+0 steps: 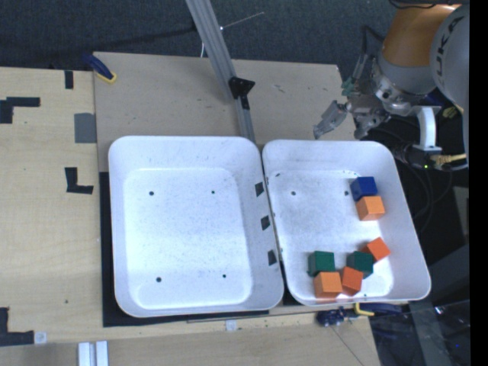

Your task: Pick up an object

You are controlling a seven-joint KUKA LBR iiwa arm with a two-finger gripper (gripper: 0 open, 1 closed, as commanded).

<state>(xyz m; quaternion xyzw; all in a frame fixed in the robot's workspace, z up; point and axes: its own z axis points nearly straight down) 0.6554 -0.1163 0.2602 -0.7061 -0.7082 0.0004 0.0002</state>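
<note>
From above, the grey arm's gripper (335, 120) hangs over the wooden table (168, 90), just past the far rim of the right shallow white bin (328, 152). I cannot tell its state. The small blue block (364, 187) sits on an orange block (370, 207). It looks light, hard; hold its flat sides.

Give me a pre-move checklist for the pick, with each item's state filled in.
1. Objects present in right bin: ok. Blue block, orange block touching it, and a cluster near the front edge.
2. Claw clear of bins: ok, it sits beyond the right bin's far rim.
3. Claw carrying nothing: ok, nothing seen at it.
4. Easy target: ok, the blue-orange pair stands apart from the cluster.
5. Cluster spacing: not ok. Green block and its neighbours touch.
6. Left bin as drop spot: ok.
</note>
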